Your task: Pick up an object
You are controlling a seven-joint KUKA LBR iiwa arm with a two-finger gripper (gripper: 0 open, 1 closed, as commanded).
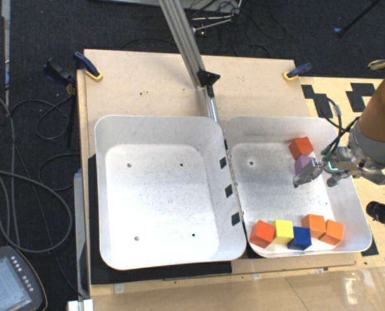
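The right bin (270,186) holds several small blocks. An orange block (301,147) lies near its far right, with a purple block (303,165) just in front of it. My gripper (319,175) reaches in from the right, low over the bin, and stands open. Its left finger (304,178) touches or nearly touches the purple block's near edge, and the block is not between the fingers. Along the bin's front edge lie an orange block (264,232), a yellow block (284,229), a blue block (301,238) and two more orange blocks (315,224) (334,231).
The left bin (157,186) stands beside the right one on the wooden bench. A metal pole (183,34) slants in from the top to the bins' shared edge. Clamps (89,67) (297,70) sit at the bench's far corners.
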